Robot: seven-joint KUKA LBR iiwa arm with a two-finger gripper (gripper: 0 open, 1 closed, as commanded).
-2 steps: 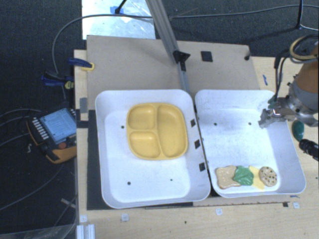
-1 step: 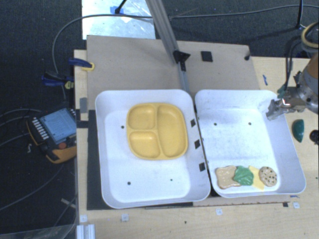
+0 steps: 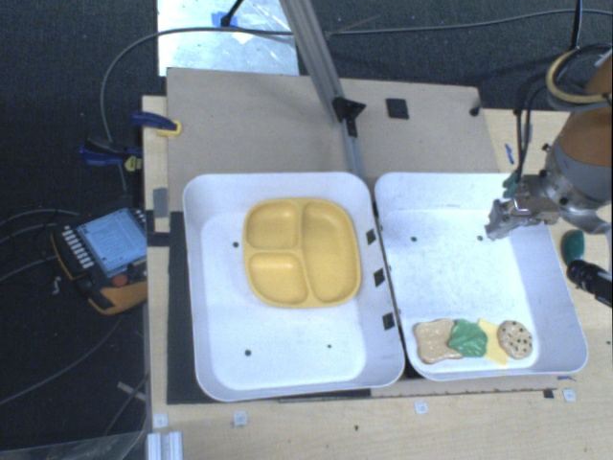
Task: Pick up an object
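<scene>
On the floor off the bench's left edge you have a small device with a blue screen (image 3: 105,241) in an orange-and-black casing, with cables running around it, and blue and yellow clamps (image 3: 153,123) gripping the bench's far left corner.

The left bin (image 3: 215,353) carries one thing: a yellow divided plate (image 3: 303,252) with three compartments, sitting toward the bin's far edge and nearer its right wall than its left. A grey metal pole (image 3: 321,56) slants down from the top of the view and ends just behind the seam between the two bins.

In the right bin (image 3: 460,276) you will find the objects lined up along the near edge, toward the near right corner: a tan toast-like slice (image 3: 436,341), a green leafy piece (image 3: 468,337) overlapping it, a yellow wedge (image 3: 495,346) partly beneath the green, and a round chocolate-chip cookie (image 3: 515,338) at the right end of the row.

The gripper (image 3: 499,224) hangs over the right bin's far right portion, well apart from that row. You cannot tell from this angle how its jaws stand; nothing is visibly between them.
</scene>
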